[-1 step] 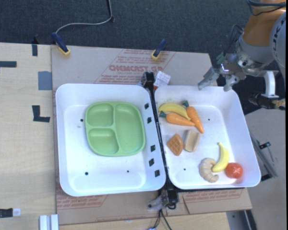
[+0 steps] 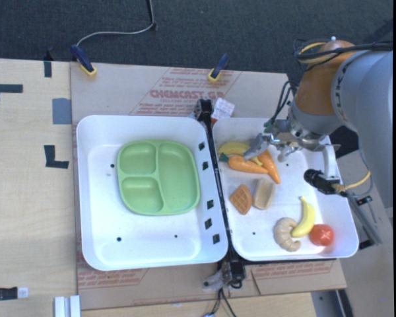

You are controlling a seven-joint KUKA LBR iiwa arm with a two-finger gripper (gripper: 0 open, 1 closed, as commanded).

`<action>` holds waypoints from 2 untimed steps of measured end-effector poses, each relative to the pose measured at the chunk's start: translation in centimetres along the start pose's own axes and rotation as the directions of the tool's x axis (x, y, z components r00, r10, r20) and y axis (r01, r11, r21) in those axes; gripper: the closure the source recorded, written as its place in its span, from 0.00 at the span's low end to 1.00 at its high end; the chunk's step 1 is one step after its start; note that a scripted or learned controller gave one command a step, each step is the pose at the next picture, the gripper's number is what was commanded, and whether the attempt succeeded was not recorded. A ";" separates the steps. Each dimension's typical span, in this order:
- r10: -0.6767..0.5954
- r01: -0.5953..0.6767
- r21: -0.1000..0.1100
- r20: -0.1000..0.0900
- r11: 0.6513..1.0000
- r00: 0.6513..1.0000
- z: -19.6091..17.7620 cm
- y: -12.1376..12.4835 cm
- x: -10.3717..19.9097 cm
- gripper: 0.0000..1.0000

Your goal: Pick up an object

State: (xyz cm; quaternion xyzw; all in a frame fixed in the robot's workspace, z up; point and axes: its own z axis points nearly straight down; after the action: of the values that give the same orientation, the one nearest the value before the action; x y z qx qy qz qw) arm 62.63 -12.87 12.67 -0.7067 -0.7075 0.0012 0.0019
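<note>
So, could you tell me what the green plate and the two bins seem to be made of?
Green plate: probably moulded plastic, matte, one even colour, soft-edged compartments. Left bin and right bin: likely white plastic, smooth, slightly glossy, with rounded rims.
</note>
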 end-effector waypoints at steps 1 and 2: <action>0.001 -0.001 -0.011 0.007 1.000 1.000 3.9 -1.4 -4.8 0.00; 0.001 -0.001 -0.012 0.007 1.000 1.000 2.9 -1.3 -4.8 1.00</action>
State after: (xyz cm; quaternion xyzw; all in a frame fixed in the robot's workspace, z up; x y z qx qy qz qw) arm 61.30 -17.67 9.77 -0.7070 -0.7072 -0.0006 -0.0047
